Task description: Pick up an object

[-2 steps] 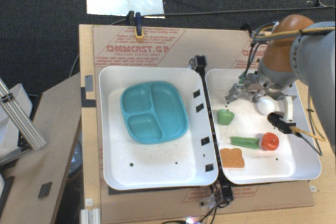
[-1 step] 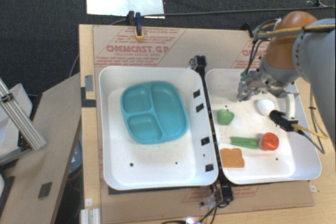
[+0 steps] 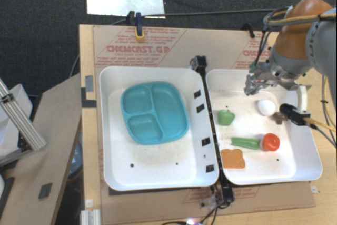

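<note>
Camera view, tool: the two-finger tool [image 3: 253,87] hangs over the back left part of the right shallow white bin [image 3: 310,163], above bare floor; nothing shows between its tips, and whether they are spread or closed I cannot tell.
Camera view, nearest candidate: a smooth white egg-shaped object [image 3: 266,107] lies just beside the tool, toward the front right, apart from it.
Camera view, other objects in the right bin: a small green pepper-like piece [image 3: 226,117], a green cylinder-shaped toy vegetable [image 3: 245,142] touching a round red tomato-like ball [image 3: 270,142], an orange toast-shaped slab [image 3: 233,158], and a small brown lump [image 3: 278,119] near a black part of the arm.
Camera view, left bin: the left shallow white bin [image 3: 113,166] holds a turquoise plastic divided tray [image 3: 155,112].
Handling, judged: the egg looks light, stiff and slippery; it would likely roll or squirt out unless taken across its narrow middle. The flat orange slab looks hard to get under.
Writing: the brown sheet on the worktop [image 3: 87,60] reads "CHEMCAST GP" [image 3: 137,50] in red, repeated at the right.
</note>
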